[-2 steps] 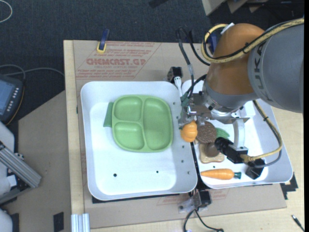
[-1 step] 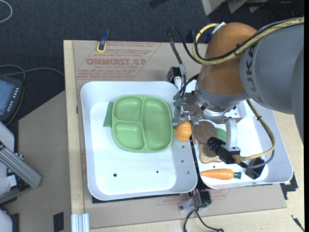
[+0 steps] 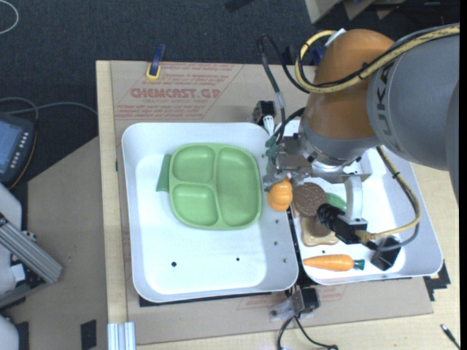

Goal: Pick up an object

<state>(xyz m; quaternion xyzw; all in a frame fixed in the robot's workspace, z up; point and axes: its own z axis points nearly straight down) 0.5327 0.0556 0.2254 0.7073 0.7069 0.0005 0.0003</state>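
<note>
One small orange ball (image 3: 279,195) sits at the inner edge of the right bin (image 3: 416,217), just below my gripper (image 3: 286,168), whose state I cannot tell; I judge the ball light, hard and prone to roll, best pinched across its middle. Nearby I count one carrot (image 3: 332,263), one brown disc (image 3: 310,199), and one green divided plate (image 3: 215,186) in the left bin (image 3: 146,217)

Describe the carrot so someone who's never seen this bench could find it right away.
Find the right bin of the two white ones, under the grey and orange arm. Look along its near edge: the carrot lies there on its side, long and tapered with a green stub. The other orange item, a round ball, sits higher, by the divider.
</note>
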